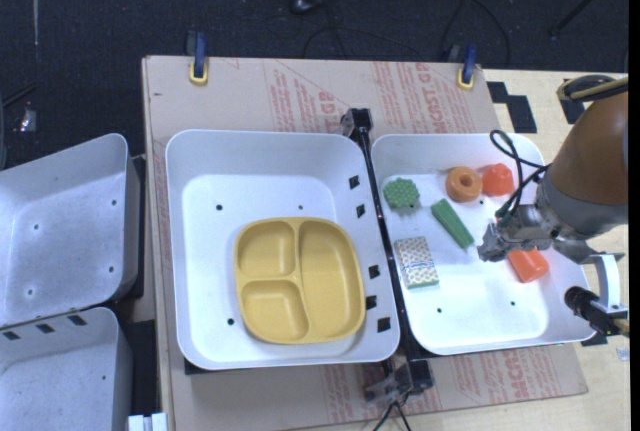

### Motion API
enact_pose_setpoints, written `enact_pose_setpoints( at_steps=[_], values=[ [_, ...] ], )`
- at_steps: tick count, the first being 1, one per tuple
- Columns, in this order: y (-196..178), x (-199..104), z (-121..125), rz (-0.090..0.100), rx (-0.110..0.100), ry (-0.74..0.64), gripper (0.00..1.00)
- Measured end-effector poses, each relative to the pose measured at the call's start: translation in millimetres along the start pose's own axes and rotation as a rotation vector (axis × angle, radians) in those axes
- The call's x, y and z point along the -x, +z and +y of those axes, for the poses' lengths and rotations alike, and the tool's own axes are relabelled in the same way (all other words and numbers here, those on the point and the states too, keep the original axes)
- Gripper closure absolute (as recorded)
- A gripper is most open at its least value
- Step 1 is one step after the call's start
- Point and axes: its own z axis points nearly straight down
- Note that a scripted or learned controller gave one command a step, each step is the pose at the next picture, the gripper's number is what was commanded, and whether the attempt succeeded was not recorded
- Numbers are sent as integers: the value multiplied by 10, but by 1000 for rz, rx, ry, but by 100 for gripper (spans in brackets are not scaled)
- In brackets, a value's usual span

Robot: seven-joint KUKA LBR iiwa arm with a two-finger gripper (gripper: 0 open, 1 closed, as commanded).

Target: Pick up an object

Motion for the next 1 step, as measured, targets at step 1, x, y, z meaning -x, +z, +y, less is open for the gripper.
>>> enact_pose_setpoints(
  at_steps=[1],
  values=[
    [-577, -9, -75, -1, 2, 0, 100]
  ],
)
